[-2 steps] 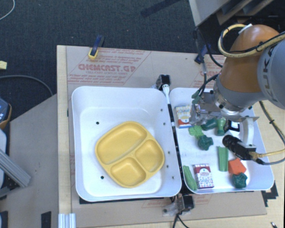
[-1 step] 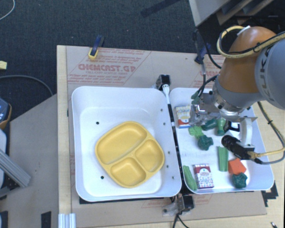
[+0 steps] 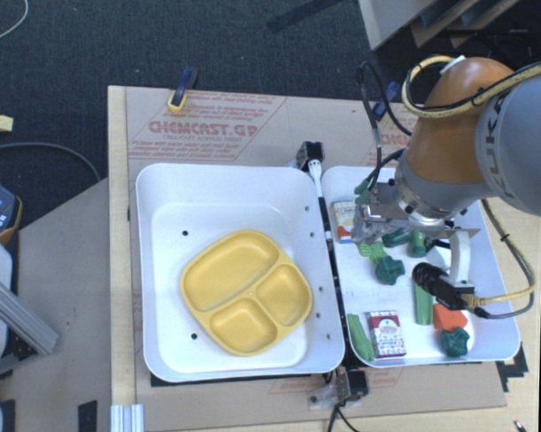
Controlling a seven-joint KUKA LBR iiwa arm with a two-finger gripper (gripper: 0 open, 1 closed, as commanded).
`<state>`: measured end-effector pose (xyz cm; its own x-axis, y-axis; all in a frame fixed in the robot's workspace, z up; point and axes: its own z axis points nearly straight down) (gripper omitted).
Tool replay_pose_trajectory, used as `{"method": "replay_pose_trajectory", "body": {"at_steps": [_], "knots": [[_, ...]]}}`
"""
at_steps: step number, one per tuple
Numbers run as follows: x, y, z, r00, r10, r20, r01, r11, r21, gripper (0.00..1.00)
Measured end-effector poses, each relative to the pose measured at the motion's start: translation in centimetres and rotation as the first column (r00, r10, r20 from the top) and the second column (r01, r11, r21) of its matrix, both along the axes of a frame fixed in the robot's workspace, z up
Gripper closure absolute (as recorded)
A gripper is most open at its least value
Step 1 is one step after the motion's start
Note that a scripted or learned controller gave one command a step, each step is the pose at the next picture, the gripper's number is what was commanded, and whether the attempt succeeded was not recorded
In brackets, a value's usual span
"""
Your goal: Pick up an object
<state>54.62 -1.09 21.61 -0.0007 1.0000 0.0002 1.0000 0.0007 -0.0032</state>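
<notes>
Dark carpet surrounds a tabletop covered in brown printed cardboard, where two shallow white plastic bins sit side by side. At left, the left bin holds a yellow three-compartment plastic tray, lying flat near its centre. Across the divider, the right bin carries a scatter of small objects: a green strip beside a small red-and-white carton at the near edge, a dark green toy piece in the middle, a green stick, and an orange-and-teal toy near the right corner. Above them the grey arm with its orange band reaches in, its end effector lowered among the green pieces at the bin's far side; whether it is clenched or released cannot be told.
</notes>
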Motion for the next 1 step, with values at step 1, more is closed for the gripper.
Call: {"method": "replay_pose_trajectory", "body": {"at_steps": [1], "knots": [[0.49,-0.79,0.02,1.000,-0.002,0.005,0.002,1.000,-0.001,1.00]]}}
